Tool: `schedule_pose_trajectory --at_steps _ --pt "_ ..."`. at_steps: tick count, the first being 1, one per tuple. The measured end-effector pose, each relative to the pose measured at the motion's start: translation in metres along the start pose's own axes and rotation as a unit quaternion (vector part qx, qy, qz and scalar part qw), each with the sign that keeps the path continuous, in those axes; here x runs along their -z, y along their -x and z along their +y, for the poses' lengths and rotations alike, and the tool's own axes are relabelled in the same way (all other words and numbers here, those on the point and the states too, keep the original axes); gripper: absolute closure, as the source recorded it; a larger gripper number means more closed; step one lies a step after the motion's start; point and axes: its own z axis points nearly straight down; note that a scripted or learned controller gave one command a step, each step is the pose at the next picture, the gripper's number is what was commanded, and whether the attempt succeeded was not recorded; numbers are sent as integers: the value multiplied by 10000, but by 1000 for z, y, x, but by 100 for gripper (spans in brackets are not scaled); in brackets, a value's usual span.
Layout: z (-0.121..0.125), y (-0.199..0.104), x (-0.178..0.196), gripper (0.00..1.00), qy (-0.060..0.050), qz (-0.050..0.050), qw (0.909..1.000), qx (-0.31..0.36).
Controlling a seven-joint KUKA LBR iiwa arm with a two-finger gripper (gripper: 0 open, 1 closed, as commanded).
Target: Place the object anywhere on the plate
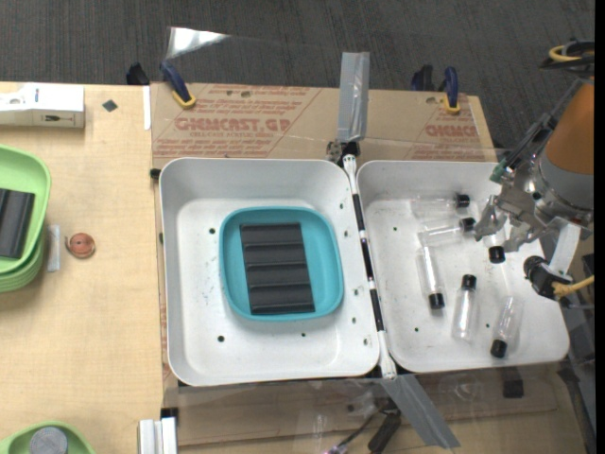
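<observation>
Nothing is on the teal plate (281, 263) in the left bin yet; the clear tubes (431, 277) lie in the right bin beneath the gripper (501, 223), whose grip I cannot tell.

"CHEMCAST GP" on cardboard (236, 121)

Clear black-capped vials (432, 277) lie scattered across the right bin (397, 334); the teal plate (233, 253) sits mid left bin (189, 339).
</observation>
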Motion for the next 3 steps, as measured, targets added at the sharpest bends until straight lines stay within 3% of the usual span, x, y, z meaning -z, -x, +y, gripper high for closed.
schedule_pose_trajectory --at_steps 1,2,3 --pt "-64 -71 2 100 0 4 9995 325" --pt "-81 -118 -3 100 3 4 9782 2077" --pt "-121 -200 -3 100 14 0 9505 3106"
